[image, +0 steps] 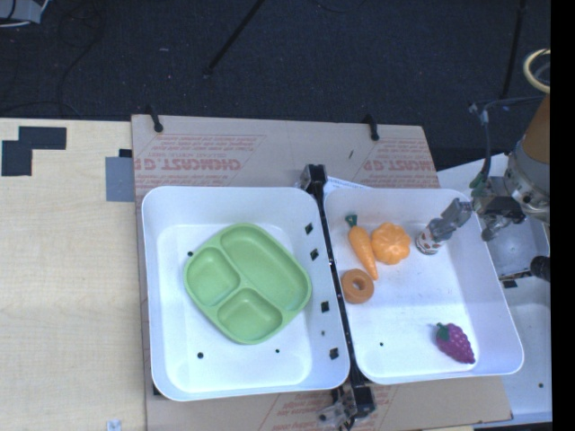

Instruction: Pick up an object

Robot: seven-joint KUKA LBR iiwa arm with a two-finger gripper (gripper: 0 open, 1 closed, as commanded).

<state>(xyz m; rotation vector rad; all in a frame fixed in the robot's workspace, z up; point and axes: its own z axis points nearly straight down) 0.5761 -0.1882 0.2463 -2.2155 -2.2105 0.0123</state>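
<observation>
The robot's hand (431, 241) hangs over the right bin (485, 294), close to the toy food.

The hand comes in from the right and sits just above the bin's top part, a little to the right of the orange fruit (391, 242). It is not holding anything, and I cannot tell if it is open or closed. The orange fruit touches the toy carrot (362, 250), which lies on a slant beside it. The small brown donut (358, 286) lies just under the carrot's tip. The purple grapes (455, 342) sit far off in the bin's lower right corner. The left bin (171, 241) holds a green plate (247, 282) with three parts. Both bins rest on a brown cardboard sheet (269, 155) on the worktop (63, 277).
</observation>
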